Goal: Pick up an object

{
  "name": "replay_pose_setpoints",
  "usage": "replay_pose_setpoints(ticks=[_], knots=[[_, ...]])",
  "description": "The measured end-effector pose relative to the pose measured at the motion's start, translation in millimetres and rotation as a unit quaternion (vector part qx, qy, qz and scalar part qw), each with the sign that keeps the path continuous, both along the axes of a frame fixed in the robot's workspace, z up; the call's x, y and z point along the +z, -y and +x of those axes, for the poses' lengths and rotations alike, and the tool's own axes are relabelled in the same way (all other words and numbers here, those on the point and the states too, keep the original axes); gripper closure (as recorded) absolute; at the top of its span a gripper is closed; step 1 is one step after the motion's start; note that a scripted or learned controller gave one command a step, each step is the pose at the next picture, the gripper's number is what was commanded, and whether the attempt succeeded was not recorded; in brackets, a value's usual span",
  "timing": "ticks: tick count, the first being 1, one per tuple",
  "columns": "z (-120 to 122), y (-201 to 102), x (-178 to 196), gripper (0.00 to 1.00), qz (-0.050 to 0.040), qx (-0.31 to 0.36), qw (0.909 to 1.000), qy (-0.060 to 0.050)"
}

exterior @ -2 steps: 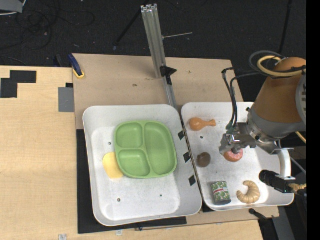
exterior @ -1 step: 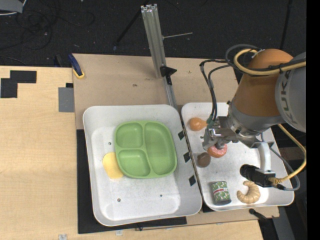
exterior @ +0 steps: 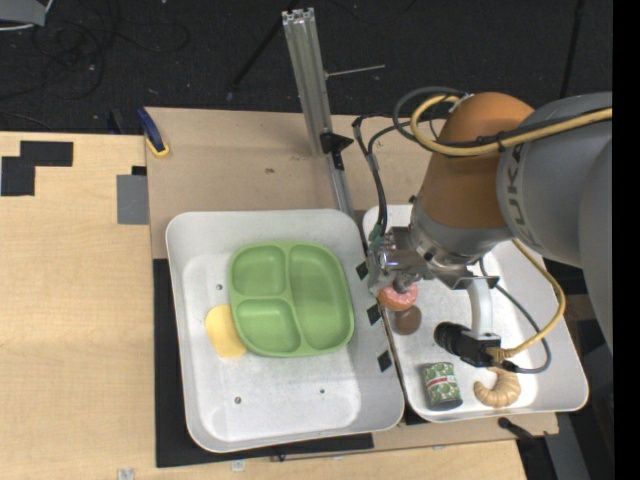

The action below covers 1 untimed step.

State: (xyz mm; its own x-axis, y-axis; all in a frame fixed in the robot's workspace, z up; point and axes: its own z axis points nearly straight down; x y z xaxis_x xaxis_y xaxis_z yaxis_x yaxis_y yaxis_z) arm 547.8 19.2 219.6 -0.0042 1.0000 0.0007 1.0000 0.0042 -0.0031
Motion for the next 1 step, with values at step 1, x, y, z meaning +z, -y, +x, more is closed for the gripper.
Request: replay_pose_setpoints(ticks=[1], knots=[[19.9, -52.1, -6.8, 1.0, 0.0002, 0.0, 1.0, 0.0]])
